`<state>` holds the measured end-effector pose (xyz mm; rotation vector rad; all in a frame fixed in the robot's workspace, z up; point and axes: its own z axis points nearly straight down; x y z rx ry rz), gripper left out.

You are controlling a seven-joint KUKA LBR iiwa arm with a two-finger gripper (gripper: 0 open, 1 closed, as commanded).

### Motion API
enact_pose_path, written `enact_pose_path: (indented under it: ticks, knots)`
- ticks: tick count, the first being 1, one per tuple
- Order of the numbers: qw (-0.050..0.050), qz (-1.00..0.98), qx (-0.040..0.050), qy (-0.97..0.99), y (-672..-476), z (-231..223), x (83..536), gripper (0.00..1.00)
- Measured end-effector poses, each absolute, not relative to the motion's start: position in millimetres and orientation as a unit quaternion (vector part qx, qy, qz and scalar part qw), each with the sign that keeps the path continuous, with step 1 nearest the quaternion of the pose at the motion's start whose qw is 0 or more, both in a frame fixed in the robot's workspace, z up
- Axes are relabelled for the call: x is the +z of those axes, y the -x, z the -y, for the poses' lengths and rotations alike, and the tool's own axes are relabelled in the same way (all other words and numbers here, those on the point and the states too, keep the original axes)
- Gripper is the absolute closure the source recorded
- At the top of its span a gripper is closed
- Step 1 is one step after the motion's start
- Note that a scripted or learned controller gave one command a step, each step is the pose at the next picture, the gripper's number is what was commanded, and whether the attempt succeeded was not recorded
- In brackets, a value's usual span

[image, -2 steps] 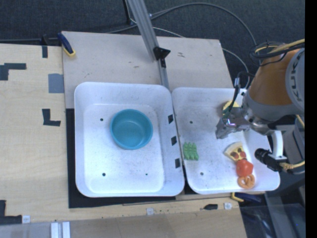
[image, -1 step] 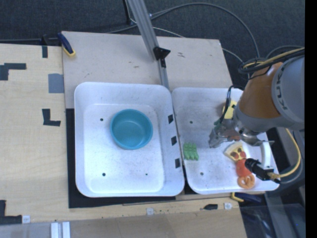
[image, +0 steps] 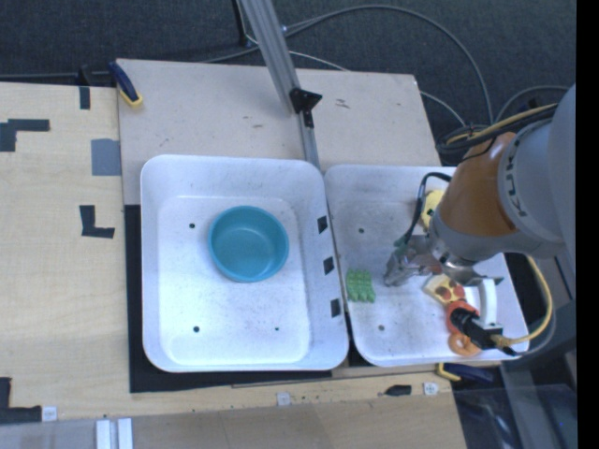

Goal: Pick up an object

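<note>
While the green block point(image: 360, 285) lay on the floor of the right bin point(image: 374, 195), close to the wall shared with the left bin point(image: 168, 251), the gripper point(image: 401, 269) hung just beside it, on the side of the arm point(image: 487, 204). The block lay to the left of the fingers and slightly nearer the front edge, with its long axis running about front to back. It was small, bright green and seemed ribbed or studded; finer detail was too small to tell. The fingers looked a little apart, with nothing between them. In my judgement, the next move would need a short shift left and down. A blue bowl point(image: 248, 242) stood in the left bin, well apart.
</note>
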<state>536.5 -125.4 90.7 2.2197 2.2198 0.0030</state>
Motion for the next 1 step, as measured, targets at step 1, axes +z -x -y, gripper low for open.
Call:
enact_pose_path:
  ticks: [1]
  knots:
    - [0.002, -0.707, 0.0009, -0.707, -536.8, 125.1, 100.9, 1.0]
